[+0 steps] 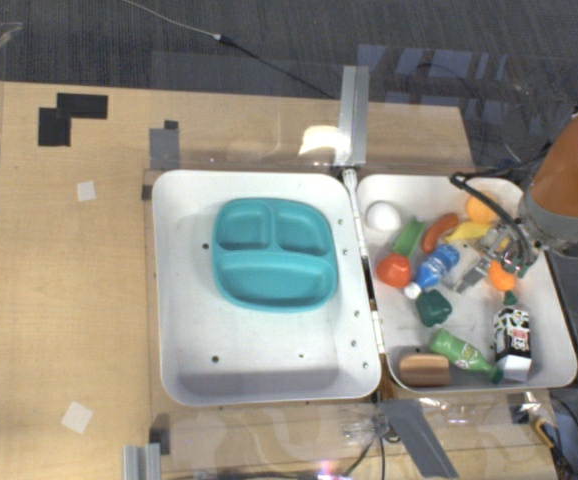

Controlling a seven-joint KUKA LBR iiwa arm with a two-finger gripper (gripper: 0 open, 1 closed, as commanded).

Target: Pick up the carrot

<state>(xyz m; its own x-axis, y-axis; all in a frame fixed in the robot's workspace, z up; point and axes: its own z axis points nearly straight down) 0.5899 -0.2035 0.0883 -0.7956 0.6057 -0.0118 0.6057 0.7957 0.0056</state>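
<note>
The gripper [491,265] hovers low in the right bin [559,368], beside the carrot [500,276]. Whether it grips anything cannot be told.

Pale wooden bench [59,298] against dark ribbed carpet floor [269,8].

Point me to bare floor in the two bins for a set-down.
Left bin: bare floor all round the teal divided plate, widest toward its front wall. Right bin: crowded; toys fill its middle, and the tool hangs above the carrot. One small gap between the white ball and the red sausage.
</note>
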